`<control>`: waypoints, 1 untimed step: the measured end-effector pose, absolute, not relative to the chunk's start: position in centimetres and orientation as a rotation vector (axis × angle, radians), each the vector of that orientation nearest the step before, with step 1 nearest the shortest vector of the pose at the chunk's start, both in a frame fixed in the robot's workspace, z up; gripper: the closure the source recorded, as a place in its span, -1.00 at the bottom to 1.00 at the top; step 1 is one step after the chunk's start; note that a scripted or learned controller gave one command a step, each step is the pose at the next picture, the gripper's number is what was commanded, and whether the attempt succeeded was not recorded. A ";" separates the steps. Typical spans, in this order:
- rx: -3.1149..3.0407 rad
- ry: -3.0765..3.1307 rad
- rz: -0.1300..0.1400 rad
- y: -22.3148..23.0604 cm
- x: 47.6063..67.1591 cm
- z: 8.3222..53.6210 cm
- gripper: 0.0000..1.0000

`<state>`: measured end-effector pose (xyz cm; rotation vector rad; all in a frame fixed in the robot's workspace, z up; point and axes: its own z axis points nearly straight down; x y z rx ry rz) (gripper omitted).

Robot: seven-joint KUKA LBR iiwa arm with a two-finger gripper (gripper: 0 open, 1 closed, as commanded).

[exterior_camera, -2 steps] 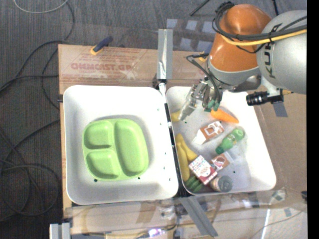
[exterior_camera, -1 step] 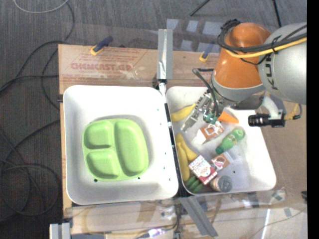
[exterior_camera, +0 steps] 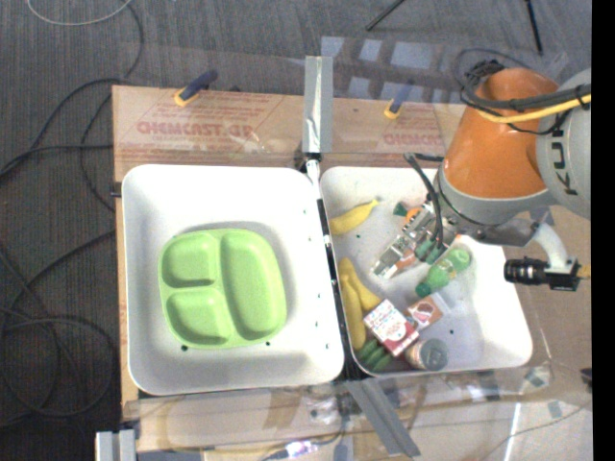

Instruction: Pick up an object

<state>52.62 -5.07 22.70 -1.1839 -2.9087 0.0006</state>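
My gripper (exterior_camera: 402, 246) is low inside the right bin (exterior_camera: 500, 349), near its middle, hanging from the grey and orange arm (exterior_camera: 500, 142). A green bottle (exterior_camera: 444, 270) lies tilted just to its right, close to it. A small yellow banana (exterior_camera: 353, 215) lies to its upper left, apart from it. Below the gripper sit a red and white carton (exterior_camera: 389, 324), a small red box (exterior_camera: 425, 309) and a can (exterior_camera: 429, 354). A longer banana (exterior_camera: 355, 302) runs along the bin's left wall. I see nothing clearly held.
The left bin (exterior_camera: 144, 200) holds a green divided plate (exterior_camera: 224, 285). A metal divider (exterior_camera: 313, 113) stands between the bins at the back. A dark green item (exterior_camera: 372, 355) sits in the right bin's front corner. A black cylinder (exterior_camera: 538, 273) sticks out from the arm over the right rim.
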 end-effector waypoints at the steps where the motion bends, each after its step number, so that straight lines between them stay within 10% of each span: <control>1: -1.217 -2.895 0.004 -4.9 51.9 19.8 1.00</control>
